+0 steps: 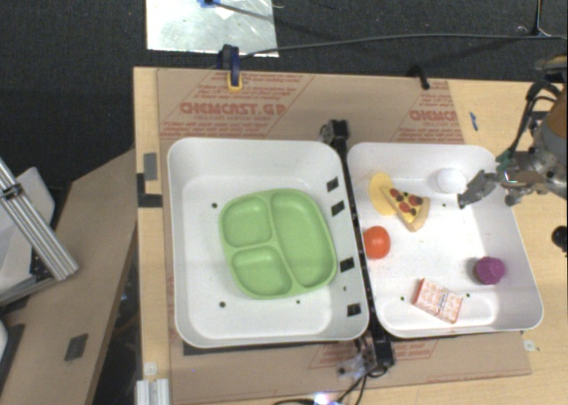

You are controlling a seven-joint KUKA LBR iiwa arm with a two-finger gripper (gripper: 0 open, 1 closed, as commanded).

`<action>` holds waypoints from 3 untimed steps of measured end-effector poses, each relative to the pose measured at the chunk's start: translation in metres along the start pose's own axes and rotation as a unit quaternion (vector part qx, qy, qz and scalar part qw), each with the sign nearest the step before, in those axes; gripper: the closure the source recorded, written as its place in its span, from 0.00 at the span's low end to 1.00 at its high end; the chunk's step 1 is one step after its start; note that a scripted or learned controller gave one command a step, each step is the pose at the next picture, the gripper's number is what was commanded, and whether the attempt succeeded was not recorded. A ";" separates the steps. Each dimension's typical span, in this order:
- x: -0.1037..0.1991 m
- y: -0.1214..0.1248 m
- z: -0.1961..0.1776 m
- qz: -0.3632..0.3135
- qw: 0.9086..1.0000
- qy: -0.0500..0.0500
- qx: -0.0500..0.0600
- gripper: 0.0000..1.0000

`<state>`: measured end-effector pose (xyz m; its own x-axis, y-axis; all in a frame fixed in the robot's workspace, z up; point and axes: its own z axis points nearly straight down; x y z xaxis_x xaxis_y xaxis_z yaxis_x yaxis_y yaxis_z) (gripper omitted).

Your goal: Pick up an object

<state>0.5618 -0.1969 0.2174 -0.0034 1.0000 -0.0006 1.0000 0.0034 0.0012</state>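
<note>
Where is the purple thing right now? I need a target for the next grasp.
The purple object lies in the right bin near its right wall, right of the pink packet.

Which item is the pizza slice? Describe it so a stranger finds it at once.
Go to the right-hand bin of the two white ones. Near its far left corner lies the pizza slice, a yellow wedge with red spots. The white ball beside it is plain, and the orange ball below it is round.

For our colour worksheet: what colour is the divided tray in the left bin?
Light green tray, in the camera view.
</note>
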 end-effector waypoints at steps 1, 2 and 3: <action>-0.004 0.009 0.053 0.001 1.000 0.000 0.001 0.00; -0.001 0.006 0.096 0.001 1.000 0.001 0.001 0.00; 0.000 0.007 0.135 0.001 1.000 0.000 0.001 0.00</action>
<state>0.5688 -0.1972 0.0828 -0.0016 1.0000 0.0004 1.0000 0.0016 -0.0007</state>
